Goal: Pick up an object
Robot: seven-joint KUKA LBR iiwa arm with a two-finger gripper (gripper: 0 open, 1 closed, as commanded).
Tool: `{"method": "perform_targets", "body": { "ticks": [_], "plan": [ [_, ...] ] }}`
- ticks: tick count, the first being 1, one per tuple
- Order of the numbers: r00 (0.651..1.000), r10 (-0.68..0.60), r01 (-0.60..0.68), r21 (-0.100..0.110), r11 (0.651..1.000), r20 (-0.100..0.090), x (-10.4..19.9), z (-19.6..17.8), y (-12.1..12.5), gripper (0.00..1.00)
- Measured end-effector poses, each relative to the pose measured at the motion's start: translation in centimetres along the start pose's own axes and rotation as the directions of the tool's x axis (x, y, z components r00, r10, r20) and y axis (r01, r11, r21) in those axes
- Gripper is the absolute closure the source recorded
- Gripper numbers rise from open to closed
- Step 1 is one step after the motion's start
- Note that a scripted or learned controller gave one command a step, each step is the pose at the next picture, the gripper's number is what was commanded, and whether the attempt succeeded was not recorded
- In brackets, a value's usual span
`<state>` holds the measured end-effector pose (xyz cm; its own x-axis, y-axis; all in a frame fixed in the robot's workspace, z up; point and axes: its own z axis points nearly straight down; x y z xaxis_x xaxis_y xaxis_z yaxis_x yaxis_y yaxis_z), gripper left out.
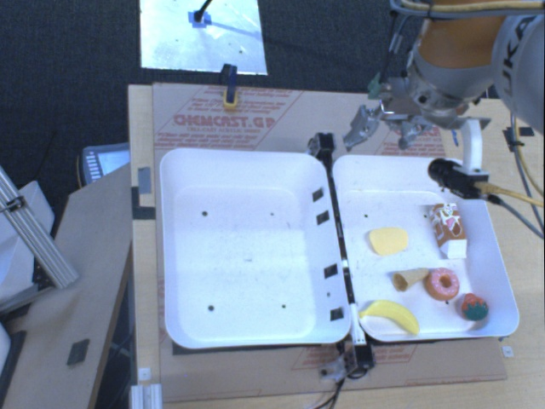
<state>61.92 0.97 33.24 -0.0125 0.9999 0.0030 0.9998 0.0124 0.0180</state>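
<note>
Camera view, one moment, catalogued from beside the bench: arm [464, 24] entered from the upper right, orange band uppermost, wrist bent down over the far rim of the right bin [502, 313]; gripper [387, 130] hung above that rim, near the divider, touching none of the objects; whether its fingers stood open or closed could not be told, the metal parts being small and blurred; nothing was seen between them. Right bin, contents: yellow slice [388, 241] near the middle; cake piece [448, 231] toward the right wall; cone [410, 278] just beside a pink doughnut [442, 284]; banana [392, 316] at the near edge; red-and-green fruit [473, 308] in the near right corner. Left bin [170, 228] alongside, sharing the divider.
</note>
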Motion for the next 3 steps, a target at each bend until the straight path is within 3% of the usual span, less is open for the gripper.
{"method": "perform_targets", "body": {
  "ticks": [1, 2, 3],
  "plan": [
    [1.0, 0.015, -0.015, 0.027, 1.0, 0.004, -4.4, 15.6, -0.8, 0.0],
    [1.0, 0.005, -0.005, 0.009, 1.0, 0.003, -1.8, 12.9, 5.0, 0.0],
    [1.0, 0.003, -0.003, 0.011, 1.0, 0.001, 2.7, 8.4, 4.9, 0.0]
  ]
}}
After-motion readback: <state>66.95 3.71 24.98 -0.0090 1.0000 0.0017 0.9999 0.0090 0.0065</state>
